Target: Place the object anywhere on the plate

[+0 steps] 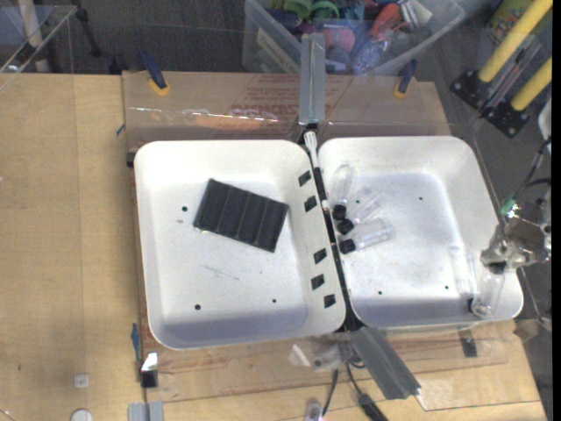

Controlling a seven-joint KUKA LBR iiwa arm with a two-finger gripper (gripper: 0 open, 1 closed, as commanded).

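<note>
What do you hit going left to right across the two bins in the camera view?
Left bin's outer rim → dark ridged plate → divider with black clips → clear plastic vials with black caps → clear tube at the right bin's right wall → gripper at the right edge.

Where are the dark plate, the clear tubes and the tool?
dark plate (241,215): camera view, middle of its top face.
clear tubes (362,209): camera view, body of one tube.
tool (500,257): camera view, its metal tip.
</note>
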